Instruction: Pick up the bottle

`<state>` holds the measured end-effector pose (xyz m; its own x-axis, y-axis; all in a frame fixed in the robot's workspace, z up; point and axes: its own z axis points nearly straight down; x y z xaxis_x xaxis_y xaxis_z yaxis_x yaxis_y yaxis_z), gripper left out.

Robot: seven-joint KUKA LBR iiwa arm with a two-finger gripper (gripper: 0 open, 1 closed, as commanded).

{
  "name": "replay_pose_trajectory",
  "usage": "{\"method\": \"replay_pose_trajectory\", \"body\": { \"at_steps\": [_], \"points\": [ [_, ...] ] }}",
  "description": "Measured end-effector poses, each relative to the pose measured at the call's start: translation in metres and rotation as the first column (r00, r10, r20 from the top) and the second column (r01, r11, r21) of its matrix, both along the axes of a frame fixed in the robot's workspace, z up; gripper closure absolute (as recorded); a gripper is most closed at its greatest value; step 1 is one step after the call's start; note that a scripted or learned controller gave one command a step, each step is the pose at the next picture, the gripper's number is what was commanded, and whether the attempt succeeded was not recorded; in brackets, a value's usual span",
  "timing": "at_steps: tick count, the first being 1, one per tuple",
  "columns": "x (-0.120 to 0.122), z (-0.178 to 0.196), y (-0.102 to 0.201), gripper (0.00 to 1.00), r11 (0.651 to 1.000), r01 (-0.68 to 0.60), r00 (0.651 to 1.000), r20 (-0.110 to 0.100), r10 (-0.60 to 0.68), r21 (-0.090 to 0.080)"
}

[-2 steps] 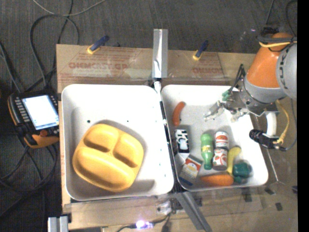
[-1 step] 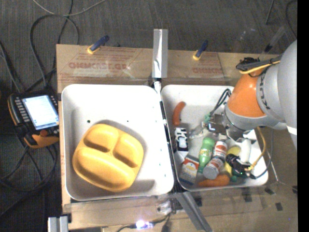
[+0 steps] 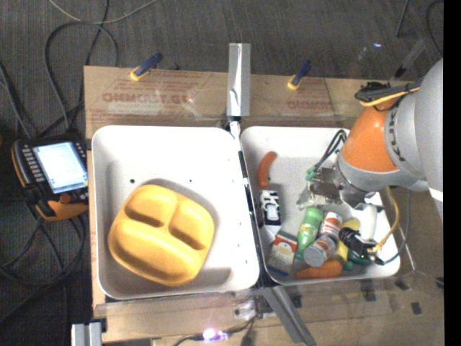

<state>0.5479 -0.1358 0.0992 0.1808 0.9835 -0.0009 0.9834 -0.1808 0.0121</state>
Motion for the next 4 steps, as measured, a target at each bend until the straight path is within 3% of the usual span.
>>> {"method": "replay_pose_trajectory", "body": {
  "at_steps": [1, 2, 3, 4],
  "points": [
    [0.004, 0.041, 0.012, 1.0, 0.987, 0.16, 0.987, -0.016, -0.16, 0.002],
    [0.001, 0.07, -0.015, 1.0, 0.946, 0.324, 0.946, -0.015, -0.324, 0.0],
    [0.001, 0.07, -0.015, 0.0, 0.946, 0.325, 0.945, -0.015, -0.325, -0.001],
    [-0.045, -0.008, 0.001, 0.0, 0.996, 0.091, 0.996, 0.0, -0.091, 0.002]
  ]
}}
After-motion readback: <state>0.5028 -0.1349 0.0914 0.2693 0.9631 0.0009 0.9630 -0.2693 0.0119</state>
